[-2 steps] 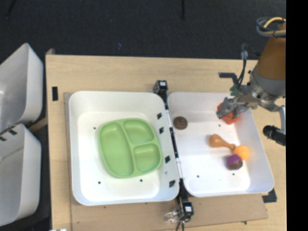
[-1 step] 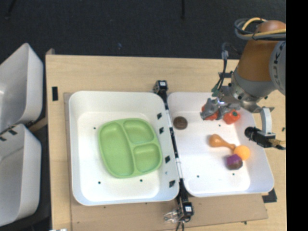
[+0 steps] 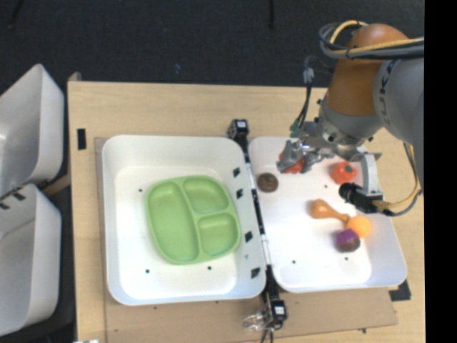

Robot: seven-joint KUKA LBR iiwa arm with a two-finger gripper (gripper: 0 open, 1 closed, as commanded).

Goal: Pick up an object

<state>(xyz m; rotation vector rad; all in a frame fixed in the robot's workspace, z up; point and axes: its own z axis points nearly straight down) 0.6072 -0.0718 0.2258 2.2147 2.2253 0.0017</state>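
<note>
Leaving the purple ball [image 3: 348,241], orange ball [image 3: 361,226] and gourd [image 3: 323,209] lying loose toward the bin's [image 3: 314,274] near right corner. Farther back, lowering the gripper [image 3: 298,156] over a red piece [image 3: 293,167] near the far left corner, probably lining up a pick. Not showing whether open or closed.

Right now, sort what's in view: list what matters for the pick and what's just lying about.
For the pick:
- end effector, over the right bin
- brown round piece
- red-orange piece
- orange gourd-shaped piece
- yellow-orange ball
- purple piece

Lying about:
- green divided tray in the left bin
</note>
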